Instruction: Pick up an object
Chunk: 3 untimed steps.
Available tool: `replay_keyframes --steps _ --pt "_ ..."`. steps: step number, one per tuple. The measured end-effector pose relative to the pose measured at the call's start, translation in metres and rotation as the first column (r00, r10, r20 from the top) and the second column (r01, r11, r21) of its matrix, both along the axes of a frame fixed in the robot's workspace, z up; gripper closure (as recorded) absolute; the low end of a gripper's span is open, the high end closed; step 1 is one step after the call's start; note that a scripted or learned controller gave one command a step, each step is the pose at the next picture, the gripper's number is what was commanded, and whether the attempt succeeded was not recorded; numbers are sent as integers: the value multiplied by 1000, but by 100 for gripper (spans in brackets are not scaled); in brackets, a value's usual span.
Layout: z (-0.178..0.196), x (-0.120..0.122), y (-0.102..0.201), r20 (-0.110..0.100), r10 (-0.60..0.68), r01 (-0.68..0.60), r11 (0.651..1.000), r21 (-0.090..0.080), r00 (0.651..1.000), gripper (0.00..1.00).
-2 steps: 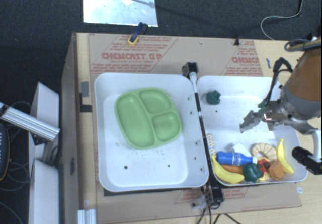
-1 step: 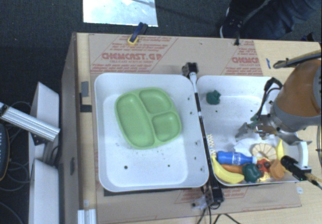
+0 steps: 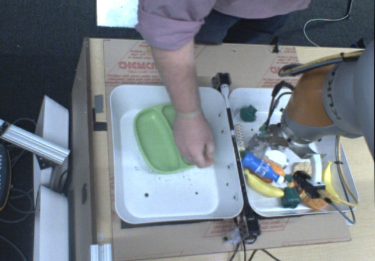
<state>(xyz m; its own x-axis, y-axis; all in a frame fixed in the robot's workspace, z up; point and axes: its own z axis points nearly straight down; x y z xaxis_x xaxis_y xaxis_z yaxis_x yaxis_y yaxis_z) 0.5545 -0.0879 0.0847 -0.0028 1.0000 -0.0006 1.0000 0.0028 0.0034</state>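
From the fixed camera above the surface, the grey arm with its orange band [image 3: 309, 100] reaches over the right-hand shallow white bin [image 3: 253, 97]. The end effector [image 3: 270, 135] hangs low among the clutter there. Its tip is tucked under the wrist, so I cannot tell whether it is apart, together or clamped on anything.

Just nearside of the end effector lies a blue plastic bottle with an orange cap [image 3: 261, 165]. It is on its side and touches a yellow banana [image 3: 263, 186], which lies one step further toward the bin's near wall. Beyond the end effector, toward the far wall, sits a small dark green lump [image 3: 248, 113]. A teal block [image 3: 290, 197] rests just past the banana's tip.

Well off to the end effector's far side, across the divider, a person's hand [image 3: 194, 143] presses on a pale green plastic tray [image 3: 156, 140] in the left-hand shallow white bin [image 3: 126, 136].

The bottle looks to me the likeliest pick. It should be light and stiff, but smooth and round, so it may roll or slip. I would take it across the middle of its body, square to its length. The banana is softer, curved and easy to bruise. It lies so close that a descent could nudge both. Nothing appears lifted yet.
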Motion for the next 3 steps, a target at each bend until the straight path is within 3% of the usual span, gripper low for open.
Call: replay_keyframes --steps 1,2,3 --pt "-1 102 -37 -5 0 0 1000 -1 1000 0" --pt "2 79 -4 4 -4 4 1000 -6 1000 0" --pt "1 41 2 0 -3 3 1000 -2 1000 0"
